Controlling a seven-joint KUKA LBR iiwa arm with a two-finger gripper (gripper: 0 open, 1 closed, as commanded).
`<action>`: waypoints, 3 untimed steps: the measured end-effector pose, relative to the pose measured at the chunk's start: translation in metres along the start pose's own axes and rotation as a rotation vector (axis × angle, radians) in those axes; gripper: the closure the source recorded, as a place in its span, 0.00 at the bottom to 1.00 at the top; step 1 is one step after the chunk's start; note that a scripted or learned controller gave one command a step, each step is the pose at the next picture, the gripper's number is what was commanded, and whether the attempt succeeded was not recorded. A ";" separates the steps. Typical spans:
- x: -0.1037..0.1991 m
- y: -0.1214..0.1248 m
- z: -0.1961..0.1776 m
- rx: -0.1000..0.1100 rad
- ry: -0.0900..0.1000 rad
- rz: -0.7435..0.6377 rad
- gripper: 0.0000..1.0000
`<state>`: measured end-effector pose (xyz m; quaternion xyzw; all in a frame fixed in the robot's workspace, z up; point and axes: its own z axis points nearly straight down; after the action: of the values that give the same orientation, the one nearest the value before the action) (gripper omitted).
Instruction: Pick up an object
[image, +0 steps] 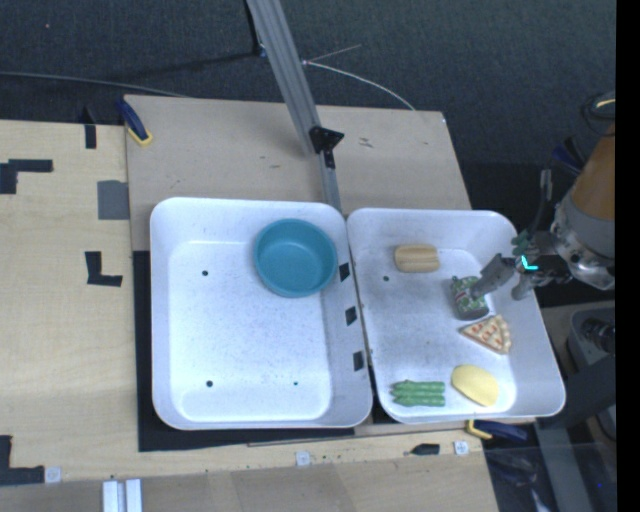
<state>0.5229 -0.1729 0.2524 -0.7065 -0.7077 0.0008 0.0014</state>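
The camera view shows the wooden surface (60, 330) carrying two shallow white bins side by side: the left bin (240, 395) holds a blue bowl (295, 257) near its upper right corner, and the right bin (420, 315) holds the smaller items. The grey arm (590, 215) reaches in over the right bin's right rim, and its gripper (480, 288) points down and to the left toward a small greenish-grey object (465, 297), too blurred to identify, lying in the bin's right half. Whether the fingers are parted or closed cannot be judged here, and nothing can be said to be held. The greenish-grey object looks like the target of the pick; it seems compact, with a slightly longer axis running up and down in the frame, though its outline is uncertain. A good grasp would probably come straight down, centred on it, with the fingers closing across its narrower width. Just below it lies a pizza-slice toy (488, 334), its tip pointing left and up, close enough that a careless descent could nudge it. A bread-roll shape (416, 259) lies crosswise near the top, a yellow lemon-like piece (474, 384) sits in the lower right, and a green bean bundle (417, 393) lies horizontally beside it.
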 end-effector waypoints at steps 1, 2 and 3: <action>0.000 0.000 0.000 -0.001 0.000 0.000 0.00; 0.008 -0.007 0.055 0.003 0.000 0.000 0.00; 0.013 -0.009 0.099 0.004 0.000 0.000 0.00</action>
<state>0.5137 -0.1598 0.1529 -0.7066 -0.7076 0.0020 0.0027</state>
